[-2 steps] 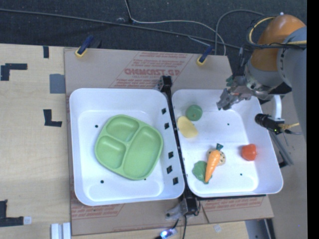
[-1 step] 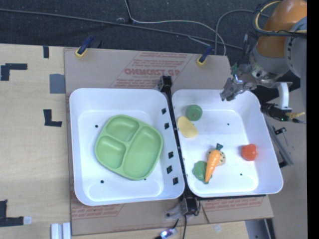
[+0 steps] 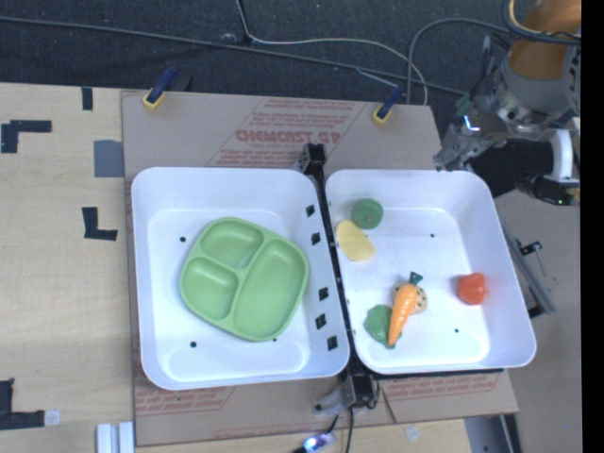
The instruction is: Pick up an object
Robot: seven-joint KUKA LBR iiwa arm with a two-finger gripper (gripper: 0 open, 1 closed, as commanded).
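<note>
The right bin (image 3: 491, 347) holds a dark green round piece (image 3: 367, 213) and a pale yellow piece (image 3: 355, 242) near its left wall. An orange toy carrot (image 3: 404, 311) lies in the middle, leaning on a green leafy piece (image 3: 378, 324). A red piece (image 3: 471, 288) sits by the right wall. My gripper (image 3: 456, 151) hangs above the bench just past the right bin's far right corner, apart from every object. Nothing shows in it.
The left bin (image 3: 151, 347) holds a light green divided plate (image 3: 245, 277). A black divider with clips (image 3: 326, 262) runs between the bins. Cables (image 3: 415, 59) cross the dark floor behind the bench, and yellow clamps (image 3: 384, 111) pin the cardboard.
</note>
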